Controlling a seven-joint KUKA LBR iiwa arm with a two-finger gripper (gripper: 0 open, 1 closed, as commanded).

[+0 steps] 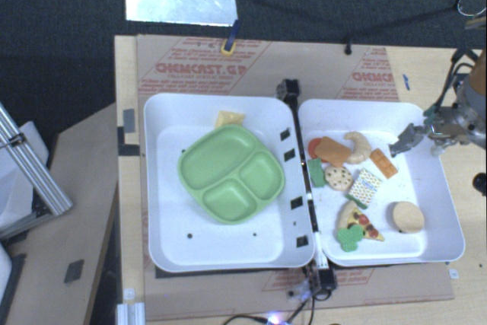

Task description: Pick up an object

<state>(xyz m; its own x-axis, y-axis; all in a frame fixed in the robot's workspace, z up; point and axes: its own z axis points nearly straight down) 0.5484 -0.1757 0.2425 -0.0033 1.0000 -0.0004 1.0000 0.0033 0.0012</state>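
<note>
Your gripper (403,139) hangs over the right bin's (445,186) far right corner; can't tell its state. Toy food sits clustered: hot dog (332,150), croissant (358,142), cookie (338,177), pizza slice (358,223), bun (409,217). Risk: tight packing, you clip two or nudge them aside.

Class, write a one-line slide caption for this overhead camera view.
Gripper hovers over right bin of toy food; green divided plate lies in left bin.
</note>
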